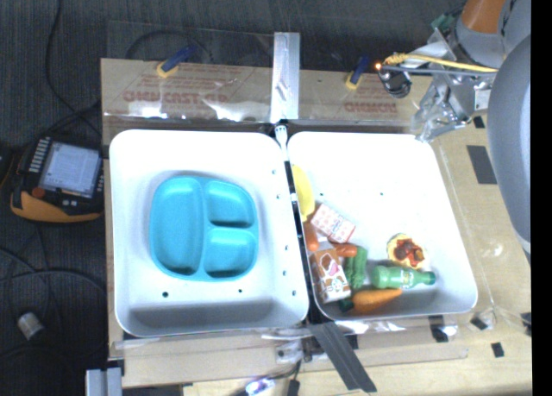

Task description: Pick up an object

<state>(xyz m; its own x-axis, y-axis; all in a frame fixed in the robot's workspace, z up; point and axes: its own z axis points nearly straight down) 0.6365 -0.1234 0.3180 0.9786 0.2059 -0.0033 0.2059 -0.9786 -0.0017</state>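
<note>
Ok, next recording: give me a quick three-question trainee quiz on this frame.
1. True or false: the blue tray lies in the left bin.
2. Which lies nearest the right bin's front wall? A) green bottle B) carrot C) banana
3. Fill in: the tool is beyond the right bin's ____ right corner.

Key: 1 true; 2 B; 3 far.

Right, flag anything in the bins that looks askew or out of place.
Nothing is spilled or broken. The toy food is all crowded into the right bin's lower-left corner: green bottle on its side, carrot by the rim, banana against the divider. The blue tray sits flat in the left bin.
</note>
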